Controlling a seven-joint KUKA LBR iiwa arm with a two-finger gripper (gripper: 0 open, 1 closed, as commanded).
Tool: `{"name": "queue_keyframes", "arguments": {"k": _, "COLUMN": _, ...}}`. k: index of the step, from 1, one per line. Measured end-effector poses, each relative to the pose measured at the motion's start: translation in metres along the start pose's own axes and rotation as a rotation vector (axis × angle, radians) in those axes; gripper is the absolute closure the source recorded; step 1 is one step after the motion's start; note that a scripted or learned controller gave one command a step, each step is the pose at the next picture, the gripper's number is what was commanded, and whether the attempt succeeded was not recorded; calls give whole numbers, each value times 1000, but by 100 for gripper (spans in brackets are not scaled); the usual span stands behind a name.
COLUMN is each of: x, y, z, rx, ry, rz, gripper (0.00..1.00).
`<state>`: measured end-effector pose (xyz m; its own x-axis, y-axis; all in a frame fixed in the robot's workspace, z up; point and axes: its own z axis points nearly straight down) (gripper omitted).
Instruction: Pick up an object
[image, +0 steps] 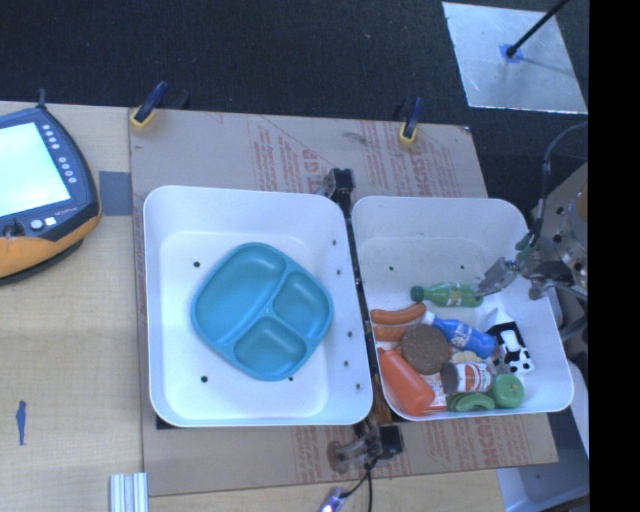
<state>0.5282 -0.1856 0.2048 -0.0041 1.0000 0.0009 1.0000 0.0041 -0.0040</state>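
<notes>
The gripper (497, 276), its fingers parted and holding nothing, should descend squarely over the green bottle (449, 294) just beside it.

Glossy white plastic bins (165, 300), smooth blue plastic plate (262, 310), pale wooden bench (60, 340)

Both bins (160, 300) are white. The plate (262, 311) is light blue. One bottle (450, 294) is green, another (462, 334) blue. The sausage (398, 314) is orange-brown, the patty (426, 349) dark brown, the cow (510, 348) black and white. The table (70, 330) is pale wood.
</notes>
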Motion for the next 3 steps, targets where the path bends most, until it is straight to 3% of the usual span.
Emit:
{"name": "queue_keyframes", "arguments": {"k": 1, "x": 30, "y": -7, "z": 101, "rx": -2, "ry": -1, "rz": -1, "gripper": 0}}
{"name": "queue_keyframes", "arguments": {"k": 2, "x": 29, "y": -7, "z": 92, "rx": 1, "ry": -2, "rz": -4, "gripper": 100}}
{"name": "queue_keyframes", "arguments": {"k": 3, "x": 87, "y": -25, "z": 21, "rx": -1, "ry": -1, "rz": -4, "gripper": 100}}
